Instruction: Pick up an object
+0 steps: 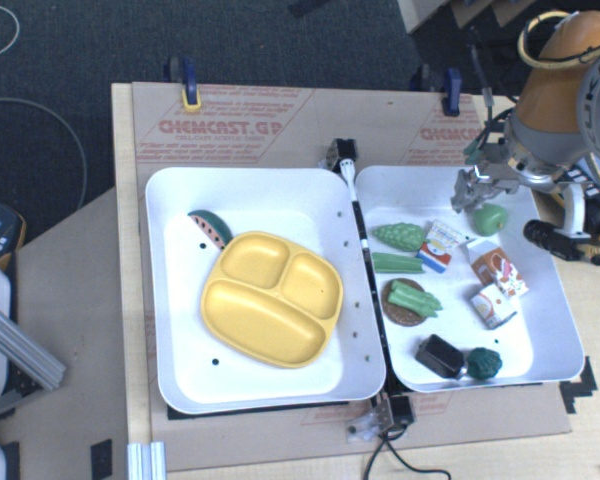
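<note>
A small round light-green object (490, 218) lay near the back edge of the right bin (565, 313), and it looked like the likeliest thing to be picked. The gripper (473, 190) hovered just above and behind it, at its left side; whether its fingers were spread or pressed together could not be told from this slanted view.

Just beside the green object sat a small white carton (440, 246) and a red and white box (498, 268). Further forward lay a green leafy piece (400, 235).

The left bin (170, 298) held a yellow divided tray (271, 296) and a watermelon slice (211, 229).

The risk, as a judgement: the round object could roll away from closing fingers, or the bin's raised wall could block the descent.
</note>
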Robot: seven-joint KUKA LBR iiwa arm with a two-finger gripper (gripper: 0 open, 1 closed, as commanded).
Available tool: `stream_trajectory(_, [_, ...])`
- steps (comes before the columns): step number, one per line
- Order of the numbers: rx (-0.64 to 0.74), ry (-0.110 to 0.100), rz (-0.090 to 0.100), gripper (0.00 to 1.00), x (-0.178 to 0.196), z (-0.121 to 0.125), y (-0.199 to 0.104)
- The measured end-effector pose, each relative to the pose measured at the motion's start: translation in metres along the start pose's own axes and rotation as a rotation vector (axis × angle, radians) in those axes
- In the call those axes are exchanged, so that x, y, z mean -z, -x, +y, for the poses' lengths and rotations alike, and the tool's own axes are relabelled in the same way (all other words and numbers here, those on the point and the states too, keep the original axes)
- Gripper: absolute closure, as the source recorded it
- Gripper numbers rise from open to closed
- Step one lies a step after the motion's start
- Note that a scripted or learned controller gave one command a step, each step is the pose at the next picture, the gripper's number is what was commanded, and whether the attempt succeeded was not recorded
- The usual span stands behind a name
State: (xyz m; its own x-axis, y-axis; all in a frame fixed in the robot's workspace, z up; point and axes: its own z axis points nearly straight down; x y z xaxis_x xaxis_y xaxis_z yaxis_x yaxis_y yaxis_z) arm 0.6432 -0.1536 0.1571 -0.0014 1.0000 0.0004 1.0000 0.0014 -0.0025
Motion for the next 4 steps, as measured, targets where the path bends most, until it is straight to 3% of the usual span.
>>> stream_trajectory(1, [0.001,0.011,-0.002,1.00,0.156,-0.056,-0.030])
stream_trajectory(2, [-0.002,-0.002,0.000,1.00,0.091,-0.043,-0.026])
stream_trajectory(3, [0.005,-0.003,0.004,1.00,0.074,-0.051,-0.097])
stream_trajectory(4, [0.006,0.004,0.000,1.00,0.102,-0.066,-0.185])
